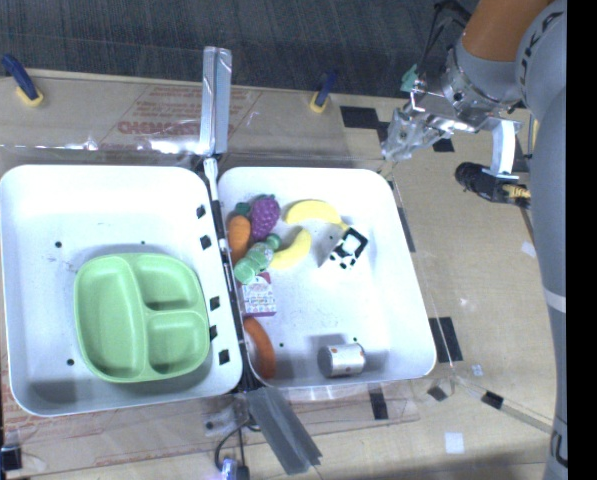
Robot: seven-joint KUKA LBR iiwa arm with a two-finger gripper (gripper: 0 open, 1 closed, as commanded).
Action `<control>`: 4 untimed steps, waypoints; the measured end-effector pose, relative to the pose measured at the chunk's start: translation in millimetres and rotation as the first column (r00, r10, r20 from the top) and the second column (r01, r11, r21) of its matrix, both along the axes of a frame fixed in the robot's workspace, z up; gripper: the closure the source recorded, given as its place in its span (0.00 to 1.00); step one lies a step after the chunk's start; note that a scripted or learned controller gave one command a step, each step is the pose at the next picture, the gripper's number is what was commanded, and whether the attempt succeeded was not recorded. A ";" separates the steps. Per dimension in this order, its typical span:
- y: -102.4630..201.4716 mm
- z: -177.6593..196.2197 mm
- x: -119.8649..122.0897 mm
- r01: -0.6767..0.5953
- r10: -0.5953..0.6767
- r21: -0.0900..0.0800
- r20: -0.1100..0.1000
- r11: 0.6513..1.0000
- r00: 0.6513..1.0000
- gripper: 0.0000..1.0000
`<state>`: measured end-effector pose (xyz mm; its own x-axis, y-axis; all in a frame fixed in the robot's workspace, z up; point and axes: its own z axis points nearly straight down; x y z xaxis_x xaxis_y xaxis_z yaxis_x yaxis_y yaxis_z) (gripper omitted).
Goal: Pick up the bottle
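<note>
Camera view: bottle (253, 260) in right bin (408, 298), pincer (400, 140) well apart.

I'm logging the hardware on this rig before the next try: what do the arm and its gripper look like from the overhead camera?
The arm is grey, with a broad orange band above the wrist and dark lettering on its upper link. The wrist narrows into a pale grey ring. The gripper below it is a small, silvery metal assembly with a spot of green, too blurred to make out finer detail.
</note>
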<state>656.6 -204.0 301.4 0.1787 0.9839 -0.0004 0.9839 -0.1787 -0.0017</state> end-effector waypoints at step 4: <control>19.1 78.1 0.2 0.214 -0.214 -0.001 0.000 0.977 0.977 1.00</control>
<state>656.8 -184.9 379.4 0.3850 0.9229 -0.0014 0.9229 -0.3850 -0.0019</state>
